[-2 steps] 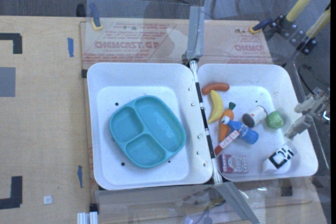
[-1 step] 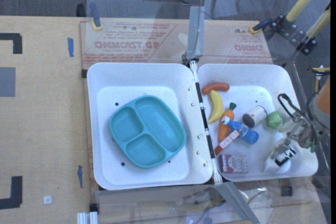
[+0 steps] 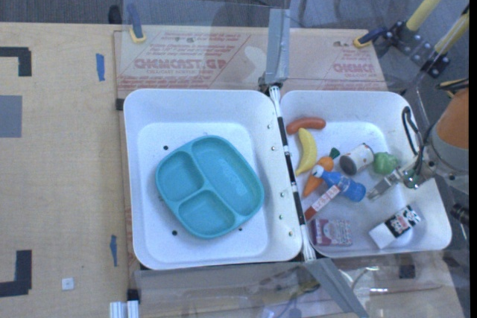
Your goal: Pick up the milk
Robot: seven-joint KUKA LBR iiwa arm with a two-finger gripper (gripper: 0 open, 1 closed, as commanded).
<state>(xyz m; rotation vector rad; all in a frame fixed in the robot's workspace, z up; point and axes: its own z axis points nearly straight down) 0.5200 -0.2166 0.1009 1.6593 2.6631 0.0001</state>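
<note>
Camera view looks down on two white bins side by side on the surface. At the right bin's [image 3: 373, 102] front right corner lies the milk [image 3: 396, 226], a small white carton with black patches, on its side, touching nothing else. The tool [image 3: 393, 181] hangs above and just left of it, near the green fruit [image 3: 385, 162], with nothing between its fingers; whether they are spread or pressed together I cannot tell. That bin also has a banana [image 3: 305, 150], sausage [image 3: 306, 124], carrot [image 3: 319, 173], can [image 3: 356, 159], blue bottle [image 3: 347, 187] and pink packet [image 3: 331, 231]. A teal tray [image 3: 209, 185] sits in the left bin [image 3: 141, 115].
</note>
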